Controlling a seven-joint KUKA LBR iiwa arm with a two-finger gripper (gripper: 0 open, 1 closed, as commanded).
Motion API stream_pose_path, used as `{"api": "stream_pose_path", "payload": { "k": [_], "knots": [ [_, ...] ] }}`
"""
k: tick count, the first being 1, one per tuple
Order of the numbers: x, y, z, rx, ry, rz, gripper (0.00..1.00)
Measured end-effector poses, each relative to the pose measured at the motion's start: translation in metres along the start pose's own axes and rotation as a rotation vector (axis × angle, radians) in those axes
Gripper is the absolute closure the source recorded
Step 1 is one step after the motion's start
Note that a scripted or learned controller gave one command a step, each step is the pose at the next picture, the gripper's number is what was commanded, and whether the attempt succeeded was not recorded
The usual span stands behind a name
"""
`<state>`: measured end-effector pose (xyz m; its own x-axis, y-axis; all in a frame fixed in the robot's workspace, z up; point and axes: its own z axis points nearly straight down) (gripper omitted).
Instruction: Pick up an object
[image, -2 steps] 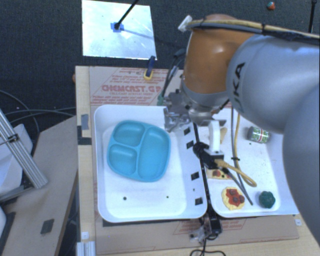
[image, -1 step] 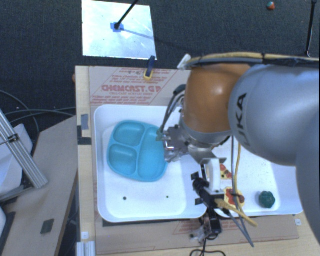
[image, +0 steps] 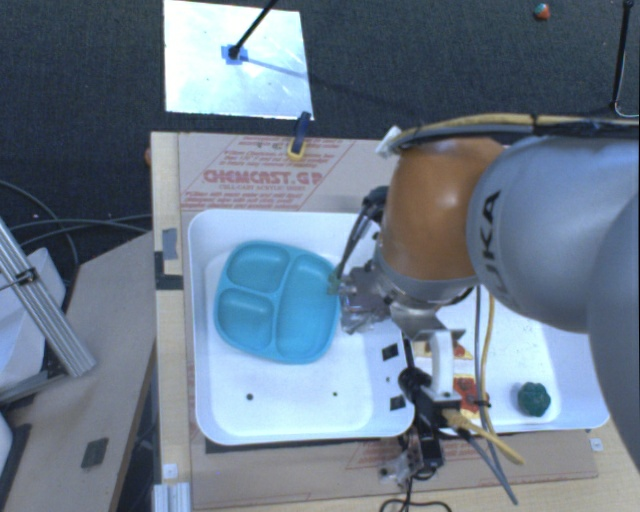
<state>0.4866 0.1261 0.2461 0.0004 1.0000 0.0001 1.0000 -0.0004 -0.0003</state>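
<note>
- Right at the middle of the frame, the robot's hand (image: 352, 300) sits low over the left bin (image: 300, 425), touching or almost touching the right edge of a blue plate (image: 277, 302).
- Whether the hand is open or closed, I cannot tell, because the big arm (image: 520, 230) covers most of it.
- Nothing can be seen held in the hand.
- The blue plate has three parts and lies flat in the left bin, a bit to the upper left of the bin's middle.
- The arm is grey with an orange band and comes in from the right side of the frame.
- A small dark green thing (image: 534, 399) sits in the right bin (image: 575, 350), near the lower right of the frame, well apart from the hand.
- A brown cardboard sheet (image: 262, 170) with red letters lies on the worktop above the bins.
- A shiny silver sheet (image: 236, 60) lies at the top of the frame.
</note>
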Motion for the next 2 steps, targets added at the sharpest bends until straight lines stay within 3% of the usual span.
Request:
{"api": "stream_pose_path", "payload": {
  "k": [1,2],
  "knots": [
    [0.036,0.051,-0.092,-0.015,0.004,-0.007,1.00],
    [0.035,-0.003,-0.029,0.007,-0.001,-0.001,1.00]
  ]
}}
